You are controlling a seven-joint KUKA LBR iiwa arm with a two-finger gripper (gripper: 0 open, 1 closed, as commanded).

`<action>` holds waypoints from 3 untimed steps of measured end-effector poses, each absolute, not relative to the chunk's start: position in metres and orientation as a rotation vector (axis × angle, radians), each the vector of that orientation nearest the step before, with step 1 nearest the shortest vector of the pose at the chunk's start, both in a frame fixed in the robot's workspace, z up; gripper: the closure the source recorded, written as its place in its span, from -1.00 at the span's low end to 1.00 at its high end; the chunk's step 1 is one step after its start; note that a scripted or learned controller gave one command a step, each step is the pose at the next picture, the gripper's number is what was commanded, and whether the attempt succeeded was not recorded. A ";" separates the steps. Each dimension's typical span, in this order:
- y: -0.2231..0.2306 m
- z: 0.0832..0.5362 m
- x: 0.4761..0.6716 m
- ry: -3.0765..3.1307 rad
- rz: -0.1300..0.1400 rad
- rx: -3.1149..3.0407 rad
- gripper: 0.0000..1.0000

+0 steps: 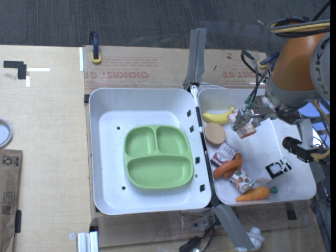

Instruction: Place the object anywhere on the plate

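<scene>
A green plate (157,157) with three compartments lies in the left bin (105,140); nothing is on it. My gripper (242,124) hangs over the upper middle of the right bin (294,188), shut on a small red-and-white packet (247,132) that sticks out below its fingers. The packet is to the right of the banana (217,115) and well to the right of the plate.
The right bin also holds a round tan disc (214,134), a second packet (225,152), an orange-red sausage-like piece (228,168), a small juice carton (242,181), a carrot (253,194) and a black-and-white tag (277,168). A raised divider (198,135) separates the bins.
</scene>
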State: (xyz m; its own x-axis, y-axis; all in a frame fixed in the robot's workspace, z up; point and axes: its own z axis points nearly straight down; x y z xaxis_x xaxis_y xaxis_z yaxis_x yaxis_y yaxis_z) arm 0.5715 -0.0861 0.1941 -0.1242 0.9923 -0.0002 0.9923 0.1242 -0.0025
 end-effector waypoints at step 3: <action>0.044 0.190 0.508 -2.441 0.006 -1.974 -1.00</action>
